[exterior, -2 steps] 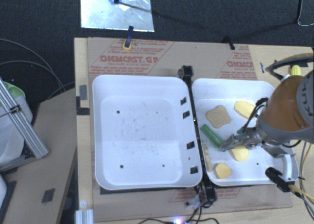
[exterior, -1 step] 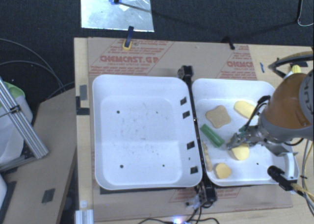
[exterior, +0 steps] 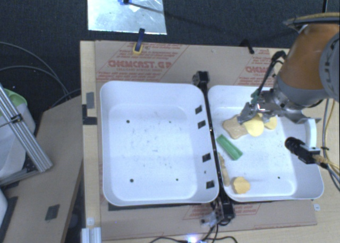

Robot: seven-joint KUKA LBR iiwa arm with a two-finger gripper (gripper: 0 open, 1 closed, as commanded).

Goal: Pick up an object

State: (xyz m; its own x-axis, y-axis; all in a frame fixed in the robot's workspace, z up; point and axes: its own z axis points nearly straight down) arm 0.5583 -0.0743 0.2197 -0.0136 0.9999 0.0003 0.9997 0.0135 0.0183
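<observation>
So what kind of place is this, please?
Probably a robotics lab bench for grasping trials: two white bins on a cardboard sheet, small foam-like objects, and a robot arm's end effector over them.

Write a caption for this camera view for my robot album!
End effector hovering over yellow and tan pieces in the right bin, green block nearby.
</observation>
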